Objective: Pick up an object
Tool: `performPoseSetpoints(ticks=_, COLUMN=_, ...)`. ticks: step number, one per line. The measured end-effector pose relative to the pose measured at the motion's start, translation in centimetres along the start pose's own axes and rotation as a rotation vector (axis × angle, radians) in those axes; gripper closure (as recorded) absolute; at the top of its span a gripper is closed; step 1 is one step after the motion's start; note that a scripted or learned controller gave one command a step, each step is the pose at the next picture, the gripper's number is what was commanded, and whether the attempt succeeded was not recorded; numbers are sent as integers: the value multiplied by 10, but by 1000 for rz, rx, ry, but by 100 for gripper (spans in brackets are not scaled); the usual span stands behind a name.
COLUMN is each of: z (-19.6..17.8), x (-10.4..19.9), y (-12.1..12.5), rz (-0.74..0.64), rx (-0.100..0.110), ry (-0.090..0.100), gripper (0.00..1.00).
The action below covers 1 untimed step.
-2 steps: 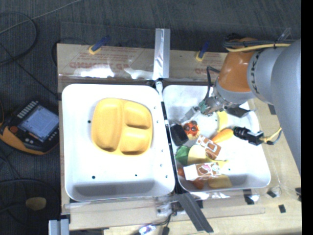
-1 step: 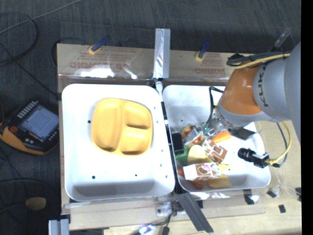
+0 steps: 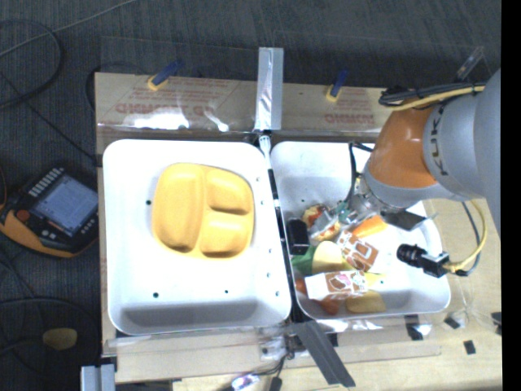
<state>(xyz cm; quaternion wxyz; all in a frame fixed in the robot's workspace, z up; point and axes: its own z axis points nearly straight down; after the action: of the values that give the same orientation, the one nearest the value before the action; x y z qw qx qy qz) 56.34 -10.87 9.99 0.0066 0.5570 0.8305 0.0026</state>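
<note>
A pile of small things (image 3: 342, 263) is seen in the right bin (image 3: 309, 163), just below and beside the end effector (image 3: 352, 212). An orange piece (image 3: 368, 226) lies right next to the end effector, and a yellow piece (image 3: 327, 256) sits a little lower. How the end effector is set cannot be told. Far to its left, a big yellow tray (image 3: 203, 209) is laid in the left bin (image 3: 130, 292) on the worktop (image 3: 122, 108).

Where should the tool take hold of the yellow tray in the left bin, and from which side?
Probably the raised outer rim of the yellow tray, from straight above. It lies flat and alone on the left bin floor, too broad to span; one finger would go inside a compartment, one outside the edge.
</note>
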Motion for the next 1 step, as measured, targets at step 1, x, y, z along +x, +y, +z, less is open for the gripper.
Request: performPoseSetpoints(ticks=1, z=-143, x=23, y=18, rz=240, rx=15, ry=4, gripper=100)
